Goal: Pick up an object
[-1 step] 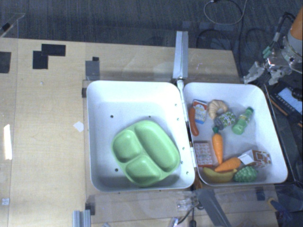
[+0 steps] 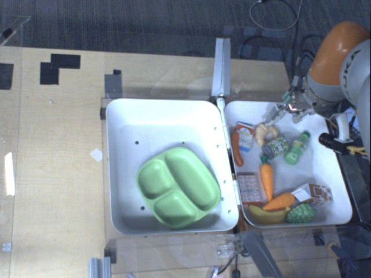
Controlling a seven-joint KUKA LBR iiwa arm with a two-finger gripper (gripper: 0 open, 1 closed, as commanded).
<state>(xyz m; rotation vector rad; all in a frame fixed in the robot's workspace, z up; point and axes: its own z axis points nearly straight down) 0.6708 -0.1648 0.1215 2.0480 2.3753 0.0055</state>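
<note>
The right bin (image 2: 339,172) holds several small items. A beige knobbly piece (image 2: 265,133) lies near its far edge, beside a grey can (image 2: 275,148) and a green bottle (image 2: 297,147). An upright carrot (image 2: 266,179) sits mid-bin. Along the near edge lie a second carrot (image 2: 279,201), a banana (image 2: 268,214), a green bumpy fruit (image 2: 301,213) and a small brown-and-white carton (image 2: 316,193). My gripper (image 2: 290,113) hangs over the bin's far edge, just right of the beige piece, open with nothing between its fingers.
A red sausage-shaped item (image 2: 236,149), a small packet (image 2: 246,138) and a pink checkered box (image 2: 250,188) line the right bin's left wall. The left bin (image 2: 124,126) holds a green divided plate (image 2: 178,186). A metal post (image 2: 222,68) stands between the bins.
</note>
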